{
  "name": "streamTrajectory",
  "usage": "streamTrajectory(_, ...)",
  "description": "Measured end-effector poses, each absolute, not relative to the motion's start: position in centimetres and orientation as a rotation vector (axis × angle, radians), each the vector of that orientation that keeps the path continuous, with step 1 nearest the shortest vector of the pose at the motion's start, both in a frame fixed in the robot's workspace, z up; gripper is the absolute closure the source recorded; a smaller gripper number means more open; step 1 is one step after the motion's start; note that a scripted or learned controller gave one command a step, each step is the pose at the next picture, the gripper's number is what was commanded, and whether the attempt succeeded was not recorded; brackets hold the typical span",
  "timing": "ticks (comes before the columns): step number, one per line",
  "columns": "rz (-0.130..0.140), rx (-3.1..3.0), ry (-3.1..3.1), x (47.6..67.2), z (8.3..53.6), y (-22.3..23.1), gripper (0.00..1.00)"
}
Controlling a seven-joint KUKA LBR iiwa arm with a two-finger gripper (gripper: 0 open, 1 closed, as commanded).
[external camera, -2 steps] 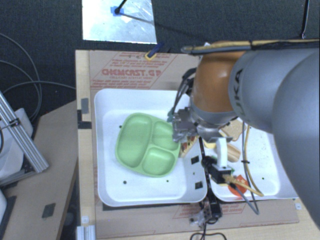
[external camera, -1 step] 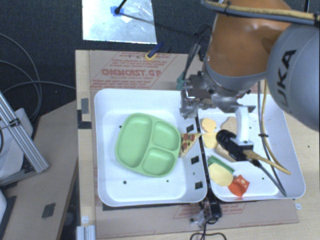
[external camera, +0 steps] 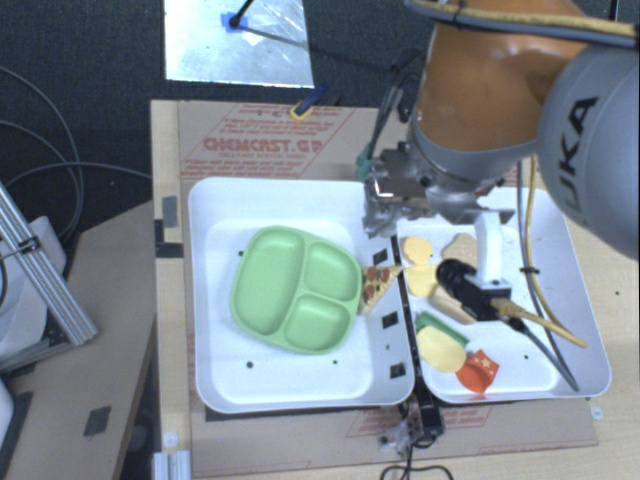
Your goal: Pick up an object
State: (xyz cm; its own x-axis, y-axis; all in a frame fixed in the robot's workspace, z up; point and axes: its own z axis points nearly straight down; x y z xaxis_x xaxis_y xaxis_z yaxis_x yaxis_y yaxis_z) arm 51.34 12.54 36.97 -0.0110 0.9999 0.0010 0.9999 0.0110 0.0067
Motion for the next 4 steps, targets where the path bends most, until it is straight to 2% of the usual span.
streamTrajectory(1, 0.011, 2.198, 2.237, 51.4, 38.0, 12.6, 1.00)
streamTrajectory(2, -0.019, 2.225, 2.229, 48.7, 23.1, 14.4, 1.00)
streamTrajectory(3, -0.001, 2.227, 2.207, 56.2, 21.8, 4.2, 1.00)
streamTrajectory(4, 0.004, 2.214, 2.228, 56.3, 23.3, 8.0, 1.00)
